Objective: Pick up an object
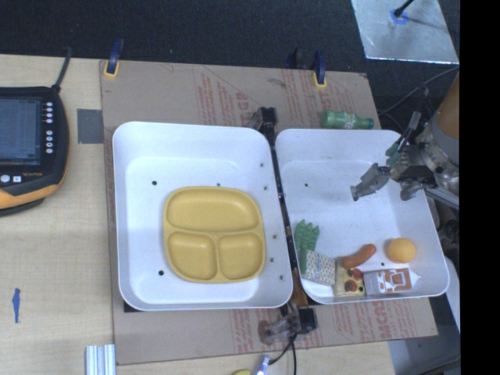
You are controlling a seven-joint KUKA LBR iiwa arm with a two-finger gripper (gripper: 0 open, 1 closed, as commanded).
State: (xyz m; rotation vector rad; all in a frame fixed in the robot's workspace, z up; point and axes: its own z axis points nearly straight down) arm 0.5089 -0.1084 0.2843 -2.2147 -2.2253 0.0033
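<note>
My gripper hangs over the upper right part of the right bin, fingers spread open with nothing between them. Below it, along the bin's near side, lie an orange ball, a toy sausage, a small white and red carton, a patterned packet, a small yellow and brown box and a green leafy toy. The left bin holds a yellow divided plate.
A green bottle lies on the cardboard just behind the right bin. A teach pendant rests on the bench at far left. Clamps hold the cardboard's far edge.
</note>
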